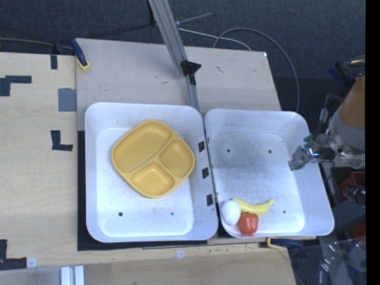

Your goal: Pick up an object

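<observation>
Nearest us, front edge of the worktop (35, 177): light wood, w/ some dark tape marks on its left part

Right bin (267, 129), near-left corner: three small objs bunched together. White egg-shaped obj (230, 211) sits furthest left, red obj (249, 222) (looks like a small pepper or tomato, can't tell which) just beside it on the right, yellow banana (255, 205) lies behind both, touching or nearly touching them. All three rest on the bin floor, nothing gripping them. Rest of that bin floor shows grey scuffing around the middle

Left bin (101, 218): yellow divided plate (153, 157), three compartments, lying flat around the bin's centre, rotated at a slant to the bin walls. We see a few small dark dots on the bin floor near the front

Between the two bins, the walls touch side by side; small black marks along the seam

Gripper (295, 162) sits at the right bin's right side, roughly mid-depth, over the wall/rim area, well apart from the three objs. It points left into the bin. We can't tell whether it's released or clenched, too small and blurred; nothing seen in it. Arm (350, 120) behind it comes in from the right, grey w/ the orange band showing at the frame edge

Further back: a metal pole (169, 28) runs diagonally from the top down to the bins' rear seam, w/ a black clamp (190, 67) partway. A thin cable (249, 34) loops over the dark floor behind. A blue-and-yellow clamp (80, 53) sits at the far-left corner of the board
</observation>
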`<state>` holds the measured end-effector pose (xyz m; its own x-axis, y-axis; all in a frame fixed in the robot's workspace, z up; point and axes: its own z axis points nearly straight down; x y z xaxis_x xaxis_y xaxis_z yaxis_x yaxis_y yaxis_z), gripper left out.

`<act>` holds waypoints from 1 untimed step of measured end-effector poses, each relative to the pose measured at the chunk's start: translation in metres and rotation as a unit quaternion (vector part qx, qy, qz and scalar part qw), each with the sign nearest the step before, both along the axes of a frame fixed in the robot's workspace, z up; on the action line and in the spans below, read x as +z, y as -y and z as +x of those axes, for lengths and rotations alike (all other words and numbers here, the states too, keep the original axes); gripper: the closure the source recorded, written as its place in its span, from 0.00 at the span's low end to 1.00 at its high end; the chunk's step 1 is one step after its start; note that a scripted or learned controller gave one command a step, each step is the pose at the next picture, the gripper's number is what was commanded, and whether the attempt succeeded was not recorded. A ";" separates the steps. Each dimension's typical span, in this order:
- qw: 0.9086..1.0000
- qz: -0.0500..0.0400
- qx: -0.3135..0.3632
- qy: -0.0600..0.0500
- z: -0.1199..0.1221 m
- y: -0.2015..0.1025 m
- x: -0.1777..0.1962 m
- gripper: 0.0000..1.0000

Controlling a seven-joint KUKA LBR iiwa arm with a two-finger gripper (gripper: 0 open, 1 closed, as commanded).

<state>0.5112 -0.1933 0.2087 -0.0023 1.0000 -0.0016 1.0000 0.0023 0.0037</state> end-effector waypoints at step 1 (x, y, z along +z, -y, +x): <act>1.000 0.002 0.003 -0.002 0.010 -0.057 0.012 1.00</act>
<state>0.5212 -0.1361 0.2210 -0.0078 1.0000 0.0022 1.0000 0.0078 -0.0001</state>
